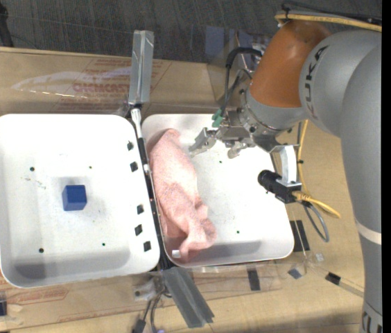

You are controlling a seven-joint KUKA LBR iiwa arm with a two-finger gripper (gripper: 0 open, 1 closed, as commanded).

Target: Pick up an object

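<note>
A pink cloth (pixel 177 196) lies crumpled along the left side of the right bin (pixel 251 207), from its back to its front corner. A small blue cube (pixel 75 197) sits alone in the left bin (pixel 36 151). My gripper (pixel 218 146) hangs over the back of the right bin, just right of the cloth's upper end. Its two fingers are spread apart with nothing between them.
A grey divider bar (pixel 140 82) runs between the bins at the back. The arm's grey body and orange band (pixel 285 61) fill the upper right. A black and yellow cable fitting (pixel 282 186) juts over the right bin's right side.
</note>
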